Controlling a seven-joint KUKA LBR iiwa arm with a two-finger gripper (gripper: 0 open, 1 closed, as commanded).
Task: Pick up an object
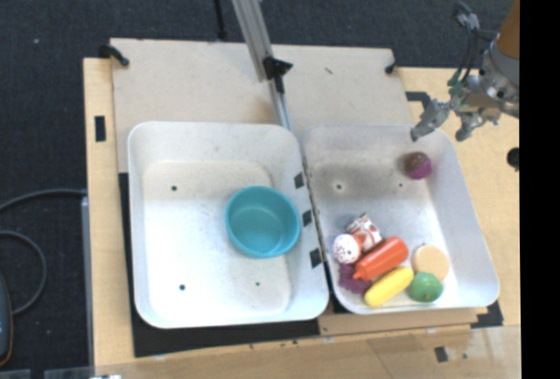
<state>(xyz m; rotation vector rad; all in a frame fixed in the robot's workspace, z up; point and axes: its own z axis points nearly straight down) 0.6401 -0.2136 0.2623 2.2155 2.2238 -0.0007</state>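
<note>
grey metal two-finger claw hangs spread wide and holding nothing over the upper right rim of the right shallow white plastic bin, just above a small round purple toy fruit lying alone in that bin's upper part, while the arm behind it is cut off at the view's right side. heaped in the same bin's lower corner are an orange carrot-shaped toy, a yellow banana-shaped toy, a green round toy, a pale orange disc, a white-and-red patterned piece that is hard to make out, and a purple piece mostly hidden beneath them. the left shallow white plastic bin holds a teal round plastic bowl, upright near its right wall.
</note>
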